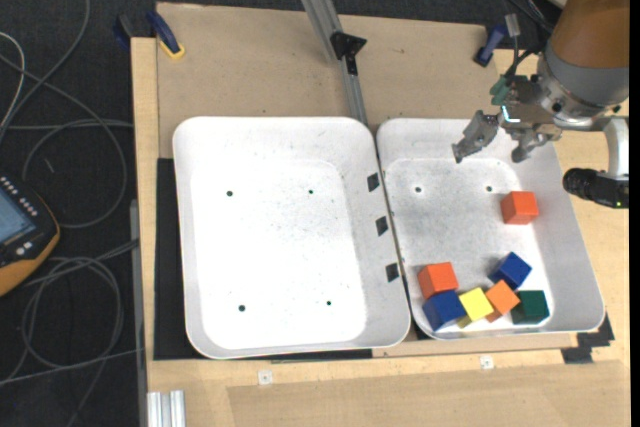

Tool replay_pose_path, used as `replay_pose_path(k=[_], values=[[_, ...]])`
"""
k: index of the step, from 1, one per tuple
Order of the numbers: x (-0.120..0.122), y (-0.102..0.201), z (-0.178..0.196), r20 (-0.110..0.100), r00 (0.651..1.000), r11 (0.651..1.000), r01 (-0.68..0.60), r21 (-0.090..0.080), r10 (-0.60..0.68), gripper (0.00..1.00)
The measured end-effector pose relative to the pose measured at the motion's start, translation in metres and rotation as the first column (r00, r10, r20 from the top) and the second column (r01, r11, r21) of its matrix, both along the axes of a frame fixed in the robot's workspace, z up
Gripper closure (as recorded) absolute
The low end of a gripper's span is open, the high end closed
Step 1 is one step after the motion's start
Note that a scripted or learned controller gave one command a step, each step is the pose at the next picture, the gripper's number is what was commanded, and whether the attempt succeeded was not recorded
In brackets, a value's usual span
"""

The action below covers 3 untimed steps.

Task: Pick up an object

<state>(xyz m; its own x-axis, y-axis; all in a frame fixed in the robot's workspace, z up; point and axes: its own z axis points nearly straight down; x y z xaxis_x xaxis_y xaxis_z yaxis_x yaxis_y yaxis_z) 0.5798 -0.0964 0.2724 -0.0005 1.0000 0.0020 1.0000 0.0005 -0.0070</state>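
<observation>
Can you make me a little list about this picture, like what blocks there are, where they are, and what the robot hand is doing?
right bin: holds all the blocks
lone orange block: by itself, near the bin's right side
block pile: orange block, blue block, yellow block, small orange block, second blue block, green block, bunched at the bin's near edge
left bin: white with dark speckles
gripper: above the right bin's far end, jaws spread, nothing between them
</observation>
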Motion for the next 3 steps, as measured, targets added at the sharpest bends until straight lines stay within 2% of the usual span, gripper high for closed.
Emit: replay_pose_path(k=[1,2,3], values=[[0.001,0.0,0.003,0.006,1.0,1.0,0.0,-0.001,0.0,0.0],[0.001,0.002,-0.039,0.001,1.0,1.0,0.001,-0.001,-0.001,0.0],[0.007,-0.003,-0.098,-0.001,1.0,1.0,0.001,0.0,-0.001,0.0]])
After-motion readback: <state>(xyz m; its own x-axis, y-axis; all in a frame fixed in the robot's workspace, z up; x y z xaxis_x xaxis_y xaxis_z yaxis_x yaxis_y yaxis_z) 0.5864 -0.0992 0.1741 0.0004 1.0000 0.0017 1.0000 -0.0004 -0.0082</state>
